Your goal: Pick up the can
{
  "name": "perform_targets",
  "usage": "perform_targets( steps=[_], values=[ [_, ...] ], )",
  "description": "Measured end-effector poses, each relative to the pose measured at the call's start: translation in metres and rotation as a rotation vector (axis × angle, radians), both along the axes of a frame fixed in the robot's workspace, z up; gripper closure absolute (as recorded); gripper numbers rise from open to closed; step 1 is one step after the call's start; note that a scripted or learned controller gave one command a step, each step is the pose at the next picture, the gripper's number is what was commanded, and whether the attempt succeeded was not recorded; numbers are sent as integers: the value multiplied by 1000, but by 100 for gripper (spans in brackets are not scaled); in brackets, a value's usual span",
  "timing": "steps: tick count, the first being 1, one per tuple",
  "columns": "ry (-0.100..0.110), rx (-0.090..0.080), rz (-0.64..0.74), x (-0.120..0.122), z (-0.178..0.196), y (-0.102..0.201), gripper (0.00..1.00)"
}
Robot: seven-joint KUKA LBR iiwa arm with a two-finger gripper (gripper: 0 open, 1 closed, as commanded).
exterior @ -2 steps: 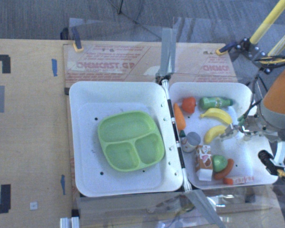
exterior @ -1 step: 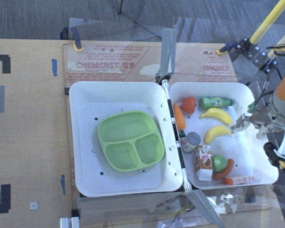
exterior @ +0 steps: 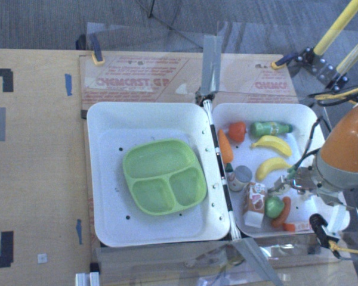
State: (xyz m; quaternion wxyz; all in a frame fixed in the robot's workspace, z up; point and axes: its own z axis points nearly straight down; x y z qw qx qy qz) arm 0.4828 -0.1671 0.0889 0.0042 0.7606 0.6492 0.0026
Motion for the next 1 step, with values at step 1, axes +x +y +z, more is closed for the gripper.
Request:
perform_targets(
  steps=[1],
  values=[
    [0, -2, 0, 62, 0, -30, 0]
  ],
)
